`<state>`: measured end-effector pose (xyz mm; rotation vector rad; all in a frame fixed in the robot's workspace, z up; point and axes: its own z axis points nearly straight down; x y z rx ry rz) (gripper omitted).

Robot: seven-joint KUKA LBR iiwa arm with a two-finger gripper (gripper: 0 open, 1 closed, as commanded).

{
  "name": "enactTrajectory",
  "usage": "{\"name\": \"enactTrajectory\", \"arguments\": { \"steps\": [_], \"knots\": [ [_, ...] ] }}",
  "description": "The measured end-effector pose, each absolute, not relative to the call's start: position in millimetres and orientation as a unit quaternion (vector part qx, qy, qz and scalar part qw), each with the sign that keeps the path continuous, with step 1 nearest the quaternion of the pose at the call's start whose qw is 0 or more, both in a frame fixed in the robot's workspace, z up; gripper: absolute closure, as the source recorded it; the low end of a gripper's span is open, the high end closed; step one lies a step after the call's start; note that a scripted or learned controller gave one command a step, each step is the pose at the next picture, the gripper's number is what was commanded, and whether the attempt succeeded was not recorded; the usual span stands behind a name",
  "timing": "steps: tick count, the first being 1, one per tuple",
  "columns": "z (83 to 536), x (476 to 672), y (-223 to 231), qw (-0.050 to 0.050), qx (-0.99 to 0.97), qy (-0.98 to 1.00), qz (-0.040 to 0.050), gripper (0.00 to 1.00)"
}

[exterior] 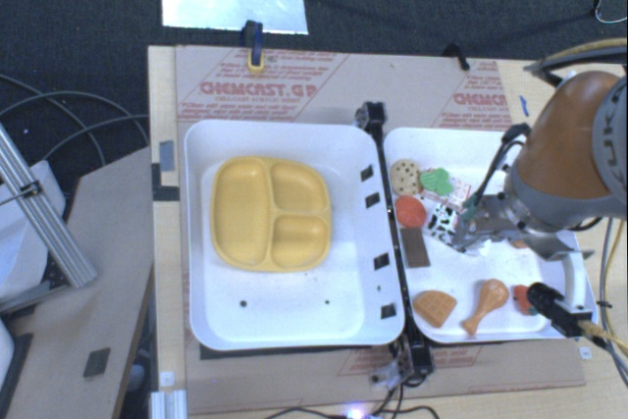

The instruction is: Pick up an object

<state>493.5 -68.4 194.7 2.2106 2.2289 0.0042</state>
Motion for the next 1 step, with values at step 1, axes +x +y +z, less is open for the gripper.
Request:
{"name": "enactTrajectory", "arguments": {
  "steps": [1],
  "knots": [
    [183.8,486.6,67.6,0.0,0.704,0.711,0.0016,1.0]
  ]
}}
